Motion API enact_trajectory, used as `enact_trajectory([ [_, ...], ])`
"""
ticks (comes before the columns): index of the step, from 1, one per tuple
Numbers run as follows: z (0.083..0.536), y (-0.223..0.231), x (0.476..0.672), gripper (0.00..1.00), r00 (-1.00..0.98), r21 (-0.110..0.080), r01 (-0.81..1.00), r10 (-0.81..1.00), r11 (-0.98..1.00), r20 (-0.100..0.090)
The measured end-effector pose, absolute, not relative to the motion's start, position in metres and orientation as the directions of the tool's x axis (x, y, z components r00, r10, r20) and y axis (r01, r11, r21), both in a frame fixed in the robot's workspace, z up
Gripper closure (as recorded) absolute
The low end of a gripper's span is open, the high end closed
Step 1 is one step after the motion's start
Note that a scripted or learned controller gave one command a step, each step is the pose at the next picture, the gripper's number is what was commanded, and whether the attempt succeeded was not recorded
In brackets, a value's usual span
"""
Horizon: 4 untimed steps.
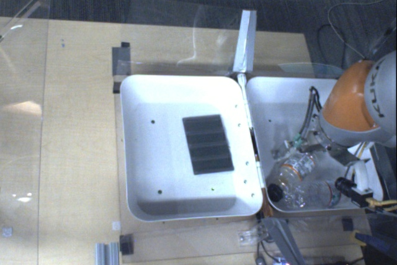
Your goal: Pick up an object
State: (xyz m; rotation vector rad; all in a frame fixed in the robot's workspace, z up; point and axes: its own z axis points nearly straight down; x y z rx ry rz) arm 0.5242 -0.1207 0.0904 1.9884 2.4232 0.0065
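**Gripper low over a clear bottle in the right bin**

The clear plastic bottle lies on its side near the right bin's front edge, dark cap toward the divider. Its smooth, round body could roll or squirt out of a pinch, and it may sit too near the wall.

The arm reaches in from the right, wrist bent down, gripper just above the bottle. The left bin holds a dark ridged block.
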Motion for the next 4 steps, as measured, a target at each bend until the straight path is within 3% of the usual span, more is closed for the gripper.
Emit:
enact_trajectory([
  [1,0.089,-0.094,0.57,0.0,-0.118,0.014,0.993,0.993,0.118,-0.003],
  [2,0.09,-0.145,0.49,0.0,-0.189,0.011,0.982,0.982,0.189,-0.006],
  [3,0.103,-0.145,0.496,1.0,-0.189,0.029,0.981,0.982,0.189,-0.015],
  [4,0.103,-0.145,0.495,0.0,-0.189,0.028,0.982,0.982,0.189,-0.014],
])
